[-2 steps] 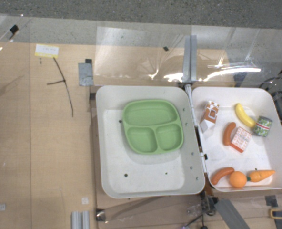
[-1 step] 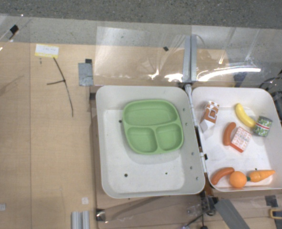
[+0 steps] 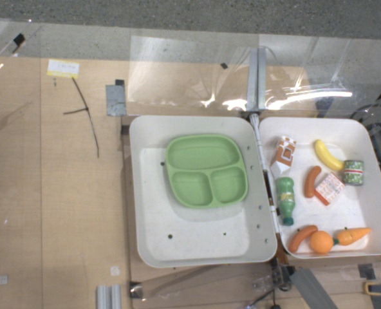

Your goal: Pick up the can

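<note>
Camera view: squat ribbed green can (image 3: 353, 172).

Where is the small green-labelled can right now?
The small green-labelled can sits near the right wall of the right-hand white bin, beside the yellow banana and the red-and-white box.

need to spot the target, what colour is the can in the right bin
Green with a white-and-red label; the can sits beside the banana, best seen in the camera view.
</note>
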